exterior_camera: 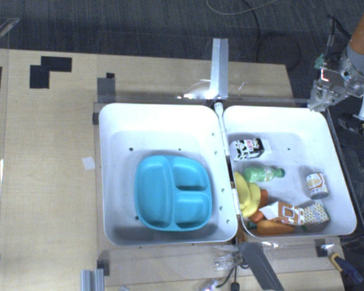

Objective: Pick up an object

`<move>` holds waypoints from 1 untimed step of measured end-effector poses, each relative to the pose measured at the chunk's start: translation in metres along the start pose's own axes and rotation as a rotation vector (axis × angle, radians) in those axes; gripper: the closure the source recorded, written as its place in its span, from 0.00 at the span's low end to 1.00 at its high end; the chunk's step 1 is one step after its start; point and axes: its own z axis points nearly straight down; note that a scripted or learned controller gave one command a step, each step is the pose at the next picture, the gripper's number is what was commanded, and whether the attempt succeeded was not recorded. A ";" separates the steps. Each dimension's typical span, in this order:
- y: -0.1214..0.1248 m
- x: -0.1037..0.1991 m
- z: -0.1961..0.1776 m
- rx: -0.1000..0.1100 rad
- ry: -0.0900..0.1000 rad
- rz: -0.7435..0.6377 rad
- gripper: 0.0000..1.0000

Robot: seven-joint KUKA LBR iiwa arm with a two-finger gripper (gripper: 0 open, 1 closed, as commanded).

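the gripper hangs at about two o'clock in the camera view, over the far right corner of the right bin; i cannot tell its state. the objects lie well apart from it, toward seven o'clock of it: a black-and-white packet, a green bottle, a small can, a banana. the left bin bears a blue divided tray.

A divided tray lies in the left bin. In the right bin, a can sits at three o'clock of a bottle.
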 end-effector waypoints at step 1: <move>0.002 -0.001 -0.001 0.000 -0.001 0.026 1.00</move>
